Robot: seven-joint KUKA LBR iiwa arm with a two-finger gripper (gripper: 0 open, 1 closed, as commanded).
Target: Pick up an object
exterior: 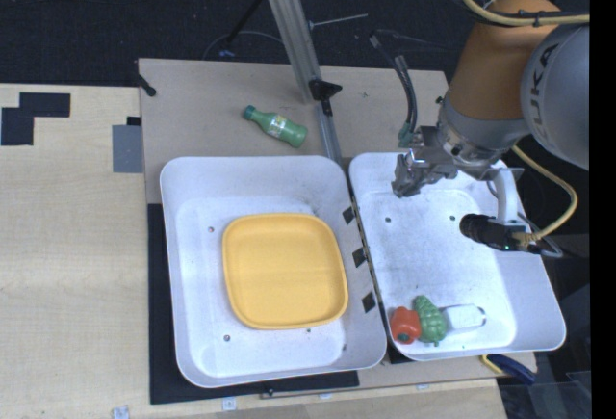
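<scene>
My gripper (408, 180) hangs over the far left part of the right bin (525, 297), below the orange wrist band. A red and green toy vegetable (420, 323) lies at that bin's near edge, well below the gripper in the view and apart from it. Right beside the toy sits a small white piece (466, 317). A square yellow plate (285, 270) lies flat in the middle of the left bin (188, 215). A small green bottle (276, 125) lies on its side on the bench behind the left bin.
A slanted aluminium post (296, 27) rises from the bench just behind the gap between the bins. Black clips (358, 256) line the edge where the bins meet. A black part with yellow cable (493, 232) hangs off the arm over the right bin.
</scene>
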